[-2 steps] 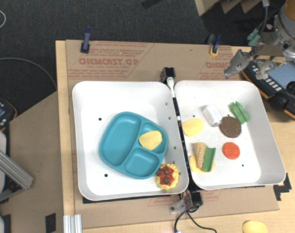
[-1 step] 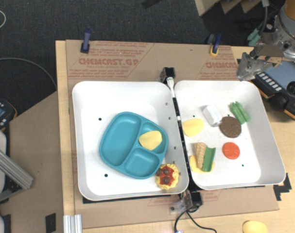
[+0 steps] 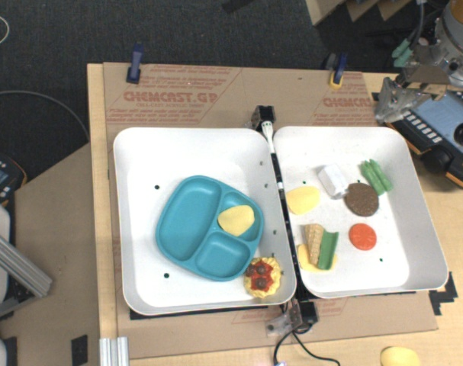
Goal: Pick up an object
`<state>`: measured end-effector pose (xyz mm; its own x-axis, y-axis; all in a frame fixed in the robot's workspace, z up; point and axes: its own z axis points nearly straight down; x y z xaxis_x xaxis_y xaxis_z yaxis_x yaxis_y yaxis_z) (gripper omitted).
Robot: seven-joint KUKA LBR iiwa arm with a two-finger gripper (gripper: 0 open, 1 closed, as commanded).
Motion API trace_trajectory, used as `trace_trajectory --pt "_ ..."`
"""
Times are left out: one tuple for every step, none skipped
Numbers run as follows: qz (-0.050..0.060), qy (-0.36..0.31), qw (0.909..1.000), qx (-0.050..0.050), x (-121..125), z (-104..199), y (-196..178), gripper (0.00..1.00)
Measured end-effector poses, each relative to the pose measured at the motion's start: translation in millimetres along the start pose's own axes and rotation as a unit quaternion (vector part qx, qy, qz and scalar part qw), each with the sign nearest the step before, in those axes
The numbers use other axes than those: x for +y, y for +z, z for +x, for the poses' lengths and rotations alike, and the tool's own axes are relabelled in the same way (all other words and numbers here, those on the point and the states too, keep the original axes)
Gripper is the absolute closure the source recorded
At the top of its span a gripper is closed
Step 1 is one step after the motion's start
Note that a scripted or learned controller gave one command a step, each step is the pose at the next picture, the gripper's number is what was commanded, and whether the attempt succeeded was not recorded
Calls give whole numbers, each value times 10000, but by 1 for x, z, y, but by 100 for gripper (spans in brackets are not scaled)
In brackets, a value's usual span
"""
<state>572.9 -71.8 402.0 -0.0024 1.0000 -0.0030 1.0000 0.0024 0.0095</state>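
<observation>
The tool (image 3: 403,101) hangs beyond the right bin (image 3: 399,273), well apart from its toys.

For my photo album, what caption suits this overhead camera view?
Robot gripper waits beyond the right bin of toy food; a blue plate fills the left bin.

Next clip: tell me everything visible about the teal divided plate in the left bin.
The teal divided plate looks like smooth plastic, a rounded shape with raised ridges splitting it into three compartments. It lies flat, right side up, on the floor of the left bin, skewed to the bin's walls. A pale yellow piece sits in its right compartment. A red-and-yellow toy lies at its lower right edge.
</observation>
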Motion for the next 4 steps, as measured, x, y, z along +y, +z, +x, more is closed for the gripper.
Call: trace_trajectory --pt "-17 -4 10000 -7 1 0 -10 100" --pt "-32 -8 10000 -14 1 0 -21 100" --pt "-53 -12 10000 -20 2 0 -32 100" --pt "-74 -16 10000 -27 3 0 -42 100"
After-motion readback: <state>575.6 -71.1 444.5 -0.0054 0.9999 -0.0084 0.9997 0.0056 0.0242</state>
